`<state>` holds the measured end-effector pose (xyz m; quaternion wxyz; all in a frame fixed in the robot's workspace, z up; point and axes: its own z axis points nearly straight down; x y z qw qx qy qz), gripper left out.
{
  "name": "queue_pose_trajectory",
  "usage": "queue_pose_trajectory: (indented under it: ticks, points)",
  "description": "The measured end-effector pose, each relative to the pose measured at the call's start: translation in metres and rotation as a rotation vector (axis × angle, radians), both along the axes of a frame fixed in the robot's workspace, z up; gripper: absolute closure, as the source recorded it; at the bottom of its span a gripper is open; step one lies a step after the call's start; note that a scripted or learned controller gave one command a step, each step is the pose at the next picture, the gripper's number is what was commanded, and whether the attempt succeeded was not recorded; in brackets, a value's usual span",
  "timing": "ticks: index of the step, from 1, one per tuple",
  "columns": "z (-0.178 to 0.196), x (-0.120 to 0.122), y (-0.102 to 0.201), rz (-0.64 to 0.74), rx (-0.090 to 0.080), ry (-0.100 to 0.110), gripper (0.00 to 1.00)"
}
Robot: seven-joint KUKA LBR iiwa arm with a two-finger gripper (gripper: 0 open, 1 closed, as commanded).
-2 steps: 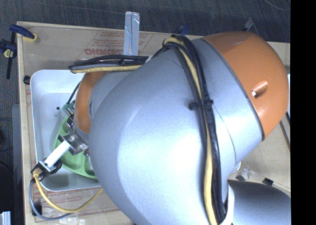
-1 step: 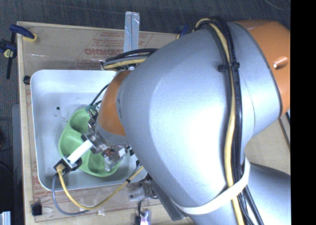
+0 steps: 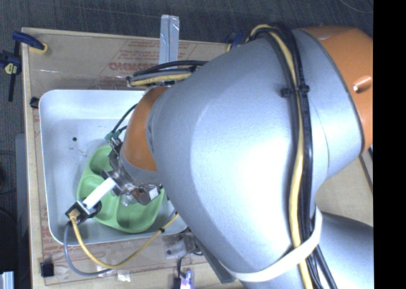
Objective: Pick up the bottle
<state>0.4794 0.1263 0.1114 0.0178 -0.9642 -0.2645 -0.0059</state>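
Camera view: 1 arm (image 3: 254, 154), grey w/ orange band above the wrist, comes in from the right and covers most of the frame, incl. nearly all of the right side of the bench. Black + yellow cables run along its big link, held by a tie near the top.

1 white bin (image 3: 57, 123) seen in full-ish on the left; its left wall and back-left floor are bare, w/ a few small dark specks on the floor. The 2nd bin is hidden under the arm, can't make it out.

In the bin, front-centre: 1 green bowl-like item (image 3: 130, 215), lying on the floor of the bin, rim toward the viewer's left. Wrist end of the arm sits right over it. The gripper (image 3: 130, 194) is down at the green item, approx at its middle; metal parts + a white block w/ black tip stick out to the lower left. Whether it is clenched or released: cannot tell, the wrist body blocks it.

Bottle: can't pick it out anywhere; nothing clearly bottle-shaped shows.

1 yellow cable (image 3: 108, 257) loops from the white block across the bin's front wall. Bench top is brown board w/ red print, 1 grey taped post (image 3: 169, 37) at the back, 2 blue clamps (image 3: 28, 42) at the back-left corner.
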Motion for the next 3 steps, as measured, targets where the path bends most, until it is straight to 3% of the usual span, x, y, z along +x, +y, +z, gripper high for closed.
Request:
queue_pose_trajectory:
  ticks: [1, 2, 3]
  points:
    - [0.025, -0.001, 0.042, 0.502, -0.036, -0.002, 1.00]
    - [0.082, -0.003, 0.031, 0.633, -0.035, -0.006, 1.00]
    - [-0.020, 0.008, 0.047, 0.426, -0.035, -0.001, 1.00]
